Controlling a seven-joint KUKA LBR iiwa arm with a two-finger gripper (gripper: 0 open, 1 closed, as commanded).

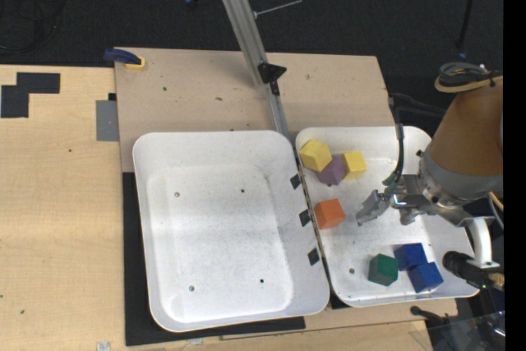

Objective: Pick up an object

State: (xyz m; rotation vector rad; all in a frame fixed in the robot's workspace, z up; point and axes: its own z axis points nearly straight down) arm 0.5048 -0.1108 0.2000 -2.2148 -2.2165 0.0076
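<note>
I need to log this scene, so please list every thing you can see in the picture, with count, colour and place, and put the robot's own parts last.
bins: 2, white, side by side on the bench; left bin, right bin
yellow blocks: 2, far part of the right bin; larger, smaller
purple block: 1, touching both yellow ones
orange block: 1, right bin, near the divider
green block: 1, near part of the right bin
blue blocks: 2, beside the green one
metal rail: 1, silver, slanting up behind the bins
arm: 1, grey and orange, from the right
hand: 1, grey, over the right bin, right of the orange block
</note>
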